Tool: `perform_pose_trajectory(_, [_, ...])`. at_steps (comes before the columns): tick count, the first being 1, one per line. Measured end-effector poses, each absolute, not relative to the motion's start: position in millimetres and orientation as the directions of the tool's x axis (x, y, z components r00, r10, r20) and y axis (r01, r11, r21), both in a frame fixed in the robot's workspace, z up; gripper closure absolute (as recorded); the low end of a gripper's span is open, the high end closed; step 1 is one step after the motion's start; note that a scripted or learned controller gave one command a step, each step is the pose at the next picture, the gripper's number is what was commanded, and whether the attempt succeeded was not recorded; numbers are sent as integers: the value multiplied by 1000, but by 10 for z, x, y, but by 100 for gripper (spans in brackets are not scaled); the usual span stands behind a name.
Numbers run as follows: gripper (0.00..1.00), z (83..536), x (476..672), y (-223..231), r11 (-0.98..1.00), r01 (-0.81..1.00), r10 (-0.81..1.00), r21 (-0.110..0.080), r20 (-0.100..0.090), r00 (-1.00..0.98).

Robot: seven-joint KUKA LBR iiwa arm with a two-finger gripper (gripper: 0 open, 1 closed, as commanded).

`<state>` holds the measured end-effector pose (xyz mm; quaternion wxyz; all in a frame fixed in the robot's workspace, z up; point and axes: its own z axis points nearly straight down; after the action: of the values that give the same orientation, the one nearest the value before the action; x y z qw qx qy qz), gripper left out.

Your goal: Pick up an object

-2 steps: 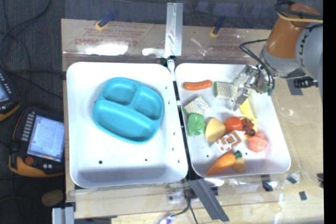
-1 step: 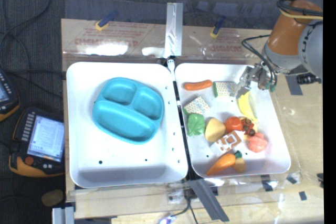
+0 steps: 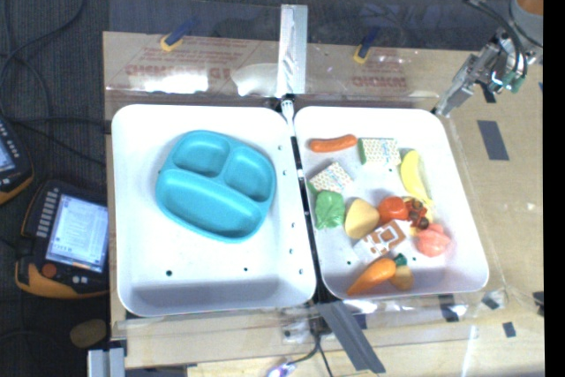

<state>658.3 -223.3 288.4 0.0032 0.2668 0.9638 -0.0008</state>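
- The gripper [image 3: 452, 98] hangs at the far right, just outside the far right corner of the right bin [image 3: 459, 163], above the bench and well apart from anything in it.
- Its two thin fingers run close together down to a point with nothing between them; whether the jaws are fully closed or slightly parted I cannot tell at this size.
- The left bin [image 3: 132, 190] holds a blue divided plate [image 3: 216, 184], lying flat near its middle.
- All the candidates sit in the right bin: a sausage [image 3: 332, 143] at the far side, a banana [image 3: 413, 175] along the right wall, a green vegetable [image 3: 328, 209], a yellow pear-like piece [image 3: 361, 217], a tomato [image 3: 394, 209], a pink piece [image 3: 432, 239], and a carrot [image 3: 374, 273] at the near edge.
- These look like toy play food, so I judge them light, stiff and smooth, likely to slip or roll under a poor pinch, but not fragile.
- The sausage seems the easiest pick: it lies apart from the cluster, and its narrow body suits a grip across the middle.
- The banana is similar, though the wall just beside it crowds one finger.
- The pieces in the middle touch one another, so a descent there risks nudging neighbours.
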Motion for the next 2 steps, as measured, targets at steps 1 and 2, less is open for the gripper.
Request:
perform_pose_trajectory(1, [100,3487,5836,-2239,990,144,144,-2,-5,-990])
perform_pose_trajectory(2, [100,3803,5324,-2231,979,-206,-206,-1,-5,-979])
